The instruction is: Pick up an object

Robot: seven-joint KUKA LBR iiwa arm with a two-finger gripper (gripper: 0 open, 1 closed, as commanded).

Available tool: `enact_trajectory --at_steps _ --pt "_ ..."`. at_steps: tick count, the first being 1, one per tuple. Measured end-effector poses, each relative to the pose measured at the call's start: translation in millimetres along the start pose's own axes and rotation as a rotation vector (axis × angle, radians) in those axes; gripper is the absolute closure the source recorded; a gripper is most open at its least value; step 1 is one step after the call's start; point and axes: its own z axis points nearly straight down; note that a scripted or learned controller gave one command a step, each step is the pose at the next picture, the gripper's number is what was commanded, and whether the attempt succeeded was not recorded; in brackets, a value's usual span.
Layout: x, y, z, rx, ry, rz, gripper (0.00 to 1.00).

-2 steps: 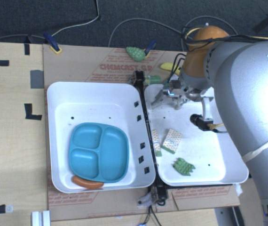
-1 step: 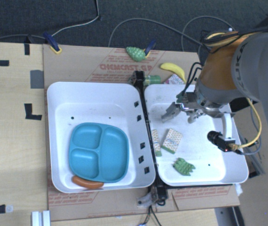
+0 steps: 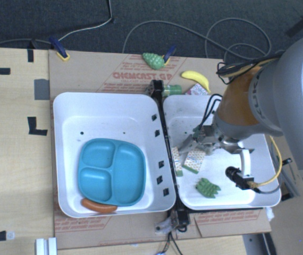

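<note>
Gripper (image 3: 192, 142) low in the right bin (image 3: 258, 200), toward its left wall, dark fingers spread apart just above a small patterned packet (image 3: 192, 161) lying flat, nothing gripped between them. Nearer the front edge of that bin, a green knobbly toy (image 3: 208, 187), apart from the packet. In the left bin (image 3: 66, 108), a blue divided plate (image 3: 111, 171) toward the front, with an orange sausage (image 3: 99, 206) against the plate's front rim.
</note>
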Motion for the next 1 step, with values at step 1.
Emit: enact_trajectory --at_steps 1 --pt "-17.5 61.6 5.6 0.002 0.001 -0.002 0.0"
